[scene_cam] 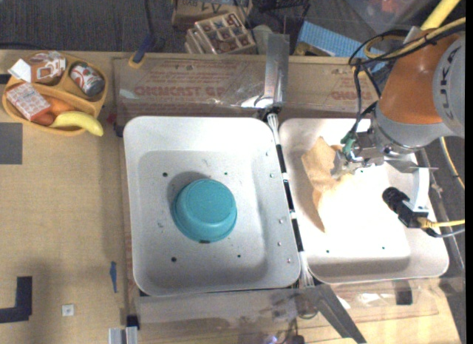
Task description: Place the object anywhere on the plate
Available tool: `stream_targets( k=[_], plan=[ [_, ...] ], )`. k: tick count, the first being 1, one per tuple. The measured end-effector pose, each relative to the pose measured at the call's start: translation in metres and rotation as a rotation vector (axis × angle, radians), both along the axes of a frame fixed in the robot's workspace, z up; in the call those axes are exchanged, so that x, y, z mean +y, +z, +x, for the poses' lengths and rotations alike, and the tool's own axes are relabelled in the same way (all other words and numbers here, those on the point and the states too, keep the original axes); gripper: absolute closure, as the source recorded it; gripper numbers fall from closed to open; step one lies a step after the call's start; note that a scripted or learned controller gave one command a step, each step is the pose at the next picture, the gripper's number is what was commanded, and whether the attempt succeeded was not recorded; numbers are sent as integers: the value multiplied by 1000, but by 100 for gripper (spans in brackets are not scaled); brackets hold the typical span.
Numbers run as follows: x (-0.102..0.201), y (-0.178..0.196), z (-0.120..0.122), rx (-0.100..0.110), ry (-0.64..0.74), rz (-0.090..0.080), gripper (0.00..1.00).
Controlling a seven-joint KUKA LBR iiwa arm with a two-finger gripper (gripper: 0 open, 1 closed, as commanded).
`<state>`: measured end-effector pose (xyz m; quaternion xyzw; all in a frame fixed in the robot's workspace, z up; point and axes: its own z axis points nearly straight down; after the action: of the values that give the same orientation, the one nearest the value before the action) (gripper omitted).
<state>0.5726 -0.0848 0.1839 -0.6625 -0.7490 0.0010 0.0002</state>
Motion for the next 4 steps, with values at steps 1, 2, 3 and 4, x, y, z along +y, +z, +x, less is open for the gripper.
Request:
stream_targets(
  k=[1,2,3,4],
  plan=[
    [0,40,1,-3,1,-1,100],
    [52,34,-6,1,401,2,100],
    [104,27,-24,-1,798,2,100],
    [154,25,-33,-2,1194,3,100]
  ],
)
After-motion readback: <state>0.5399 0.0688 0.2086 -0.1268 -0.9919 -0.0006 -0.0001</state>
